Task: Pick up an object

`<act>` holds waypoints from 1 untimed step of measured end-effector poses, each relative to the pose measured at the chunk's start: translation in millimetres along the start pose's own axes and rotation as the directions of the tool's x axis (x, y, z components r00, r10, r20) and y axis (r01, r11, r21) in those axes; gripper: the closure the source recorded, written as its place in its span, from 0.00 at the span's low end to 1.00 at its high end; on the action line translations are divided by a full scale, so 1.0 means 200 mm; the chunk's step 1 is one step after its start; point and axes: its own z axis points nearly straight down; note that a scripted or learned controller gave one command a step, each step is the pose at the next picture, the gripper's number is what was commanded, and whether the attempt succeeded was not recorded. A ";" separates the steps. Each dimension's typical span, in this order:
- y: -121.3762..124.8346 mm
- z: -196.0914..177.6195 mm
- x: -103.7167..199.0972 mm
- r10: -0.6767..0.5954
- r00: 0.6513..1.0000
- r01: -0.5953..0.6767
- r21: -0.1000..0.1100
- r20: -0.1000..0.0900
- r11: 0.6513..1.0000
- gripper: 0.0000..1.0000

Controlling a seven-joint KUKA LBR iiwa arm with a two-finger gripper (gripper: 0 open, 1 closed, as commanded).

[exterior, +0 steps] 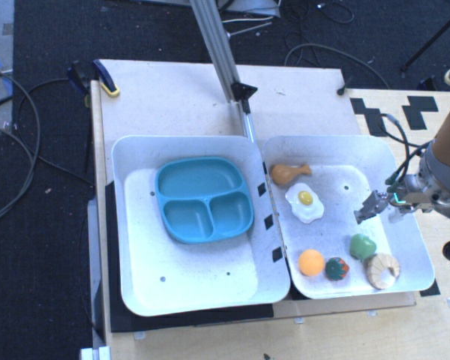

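Claw hangs over the right bin, coming in from the right side, dark fingers pointing down-left. Can't tell how far open it is, too small and dark against the bin floor; nothing visible between the fingers, so no hold on anything.

Nearest candidate: green toy, just below the claw, near the bin's right wall. Looks small, rounded, glossy, maybe a pepper or similar plastic food. Tan shell-like piece sits just beside it, and a dark red-green toy and orange ball are close along the front edge. Fried egg lies to the claw's left, flat; drumstick further back.

Risks, judged: rounded slick toy may squirt out when the fingers close. Crowding with the shell piece means a finger could land on the neighbour and knock both. Closeness to the wall could block one finger. Egg is probably too flat to grip. Blue divided plate in the left bin is well apart, not a factor.
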 end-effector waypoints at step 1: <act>0.00 0.00 0.00 0.000 1.000 0.000 -0.002 0.000 1.000 0.00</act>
